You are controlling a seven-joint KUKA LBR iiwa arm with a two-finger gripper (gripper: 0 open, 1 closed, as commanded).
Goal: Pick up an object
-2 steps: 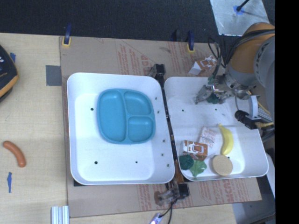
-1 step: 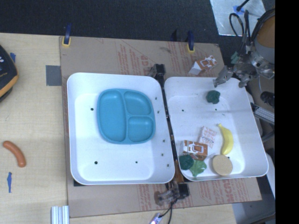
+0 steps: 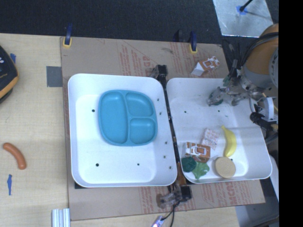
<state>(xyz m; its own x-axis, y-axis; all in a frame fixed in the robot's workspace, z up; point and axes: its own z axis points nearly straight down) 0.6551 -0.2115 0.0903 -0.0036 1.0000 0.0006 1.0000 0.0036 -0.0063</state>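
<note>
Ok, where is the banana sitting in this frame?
In the camera view the banana lies in the right bin, toward its lower right corner, just above the round tan disc and right of the small packets.

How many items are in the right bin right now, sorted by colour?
Yellow: 1, the banana
Green: 1, the leafy vegetable
Tan: 1, the round biscuit
White and brown: 2, the carton and the packet
Total: 5
</note>
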